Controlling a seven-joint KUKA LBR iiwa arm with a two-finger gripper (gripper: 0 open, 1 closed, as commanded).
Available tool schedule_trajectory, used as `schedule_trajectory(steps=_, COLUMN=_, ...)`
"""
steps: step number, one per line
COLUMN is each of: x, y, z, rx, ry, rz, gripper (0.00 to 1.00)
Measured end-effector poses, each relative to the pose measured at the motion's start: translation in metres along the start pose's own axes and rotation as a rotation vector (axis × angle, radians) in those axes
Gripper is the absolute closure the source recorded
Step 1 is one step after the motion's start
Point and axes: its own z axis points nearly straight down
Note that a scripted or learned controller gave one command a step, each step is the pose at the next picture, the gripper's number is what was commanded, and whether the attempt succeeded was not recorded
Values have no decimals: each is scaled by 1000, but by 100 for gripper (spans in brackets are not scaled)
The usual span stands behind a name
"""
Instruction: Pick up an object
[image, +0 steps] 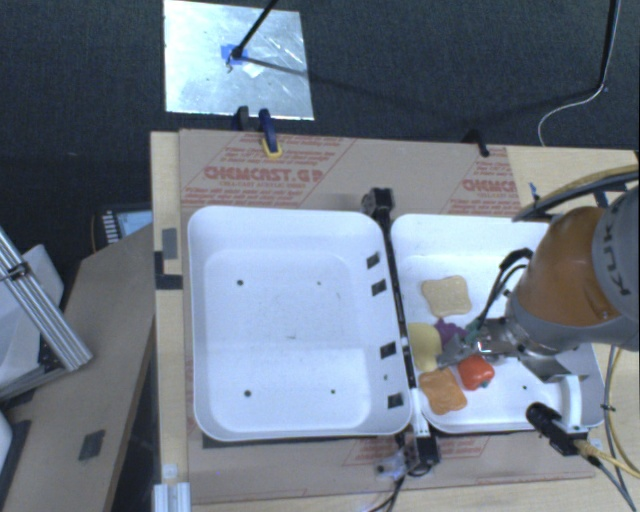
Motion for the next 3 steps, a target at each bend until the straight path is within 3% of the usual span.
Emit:
schedule_trajectory(steps=1, x=-1, y=2, z=-15, rx=-9, ry=-3, rz=0, gripper=100)
schedule_trajectory(steps=2, x=80, y=46, z=-144, rx=-25, ry=1, rz=-13, gripper=100)
schedule_trajectory(steps=3, x=142, y=30, z=-240, rx=-18, ry=1, rz=-10, gripper=100)
